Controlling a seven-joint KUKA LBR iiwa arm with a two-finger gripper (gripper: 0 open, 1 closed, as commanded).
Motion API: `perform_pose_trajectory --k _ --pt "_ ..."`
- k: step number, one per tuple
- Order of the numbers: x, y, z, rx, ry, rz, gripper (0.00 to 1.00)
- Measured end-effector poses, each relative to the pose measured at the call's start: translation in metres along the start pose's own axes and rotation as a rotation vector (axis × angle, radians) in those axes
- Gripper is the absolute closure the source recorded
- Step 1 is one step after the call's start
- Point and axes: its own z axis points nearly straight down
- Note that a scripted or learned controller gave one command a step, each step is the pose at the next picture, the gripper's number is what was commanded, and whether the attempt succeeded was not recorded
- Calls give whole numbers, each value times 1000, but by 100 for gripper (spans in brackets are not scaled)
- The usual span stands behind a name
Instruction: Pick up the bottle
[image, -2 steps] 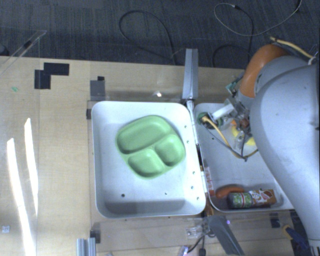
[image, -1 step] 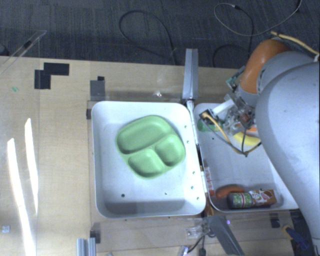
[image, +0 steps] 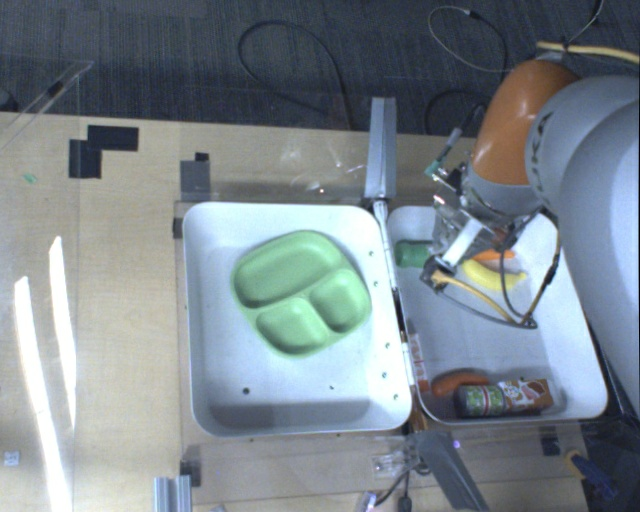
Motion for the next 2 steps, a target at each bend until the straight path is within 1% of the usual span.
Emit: perform_pose_trajectory --k 1,2 --pt "-54 -15 -83 -3 -1 -274 100" --pt "-54 -15 -83 -2 -1 -274 0"
